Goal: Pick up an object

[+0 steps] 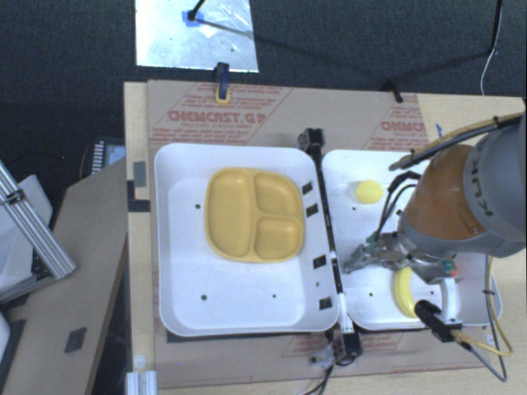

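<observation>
We see the gripper [360, 259] low over the right bin [356, 307], near its left wall; whether its fingers are apart we cannot tell. A yellow banana [403, 291] lies just beside it (a yellow ball [369, 191] sits farther back).

yellow divided tray [252, 214], left bin [177, 237]

A yellow three-compartment plate [253, 214] lies flat, right side up, in the middle of the left bin. In the right bin a small yellow ball [369, 191] rests near the far edge, and a yellow banana-like piece [403, 292] lies near the front, partly hidden under the arm.
</observation>
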Robot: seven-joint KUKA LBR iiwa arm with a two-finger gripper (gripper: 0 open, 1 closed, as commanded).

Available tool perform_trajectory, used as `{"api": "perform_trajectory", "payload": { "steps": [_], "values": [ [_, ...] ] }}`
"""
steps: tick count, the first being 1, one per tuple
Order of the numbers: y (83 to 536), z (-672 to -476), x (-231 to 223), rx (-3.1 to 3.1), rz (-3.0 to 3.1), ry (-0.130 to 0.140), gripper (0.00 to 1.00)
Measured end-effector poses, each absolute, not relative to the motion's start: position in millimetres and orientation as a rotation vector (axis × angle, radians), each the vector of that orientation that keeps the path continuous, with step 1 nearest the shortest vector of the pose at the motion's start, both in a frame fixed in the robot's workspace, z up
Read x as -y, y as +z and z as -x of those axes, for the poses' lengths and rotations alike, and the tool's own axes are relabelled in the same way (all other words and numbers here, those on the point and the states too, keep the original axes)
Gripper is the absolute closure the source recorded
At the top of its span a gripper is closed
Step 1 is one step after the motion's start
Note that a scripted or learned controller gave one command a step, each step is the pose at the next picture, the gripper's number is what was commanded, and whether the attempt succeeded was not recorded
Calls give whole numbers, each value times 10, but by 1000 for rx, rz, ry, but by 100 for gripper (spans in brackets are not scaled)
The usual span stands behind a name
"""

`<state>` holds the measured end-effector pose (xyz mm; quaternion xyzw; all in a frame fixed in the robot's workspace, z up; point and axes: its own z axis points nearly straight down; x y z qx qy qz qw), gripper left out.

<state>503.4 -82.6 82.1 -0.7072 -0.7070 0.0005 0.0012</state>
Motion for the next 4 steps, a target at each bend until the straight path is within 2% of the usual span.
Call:
{"api": "perform_trajectory", "payload": {
  "steps": [1, 2, 4],
  "values": [
    [945, -5047, 830, 2222, 2223, -2, 100],
    [1490, -5162, 855, 2229, 2220, -5, 100],
    [2717, -5191, 820, 2232, 2221, -8, 100]
  ]
}}
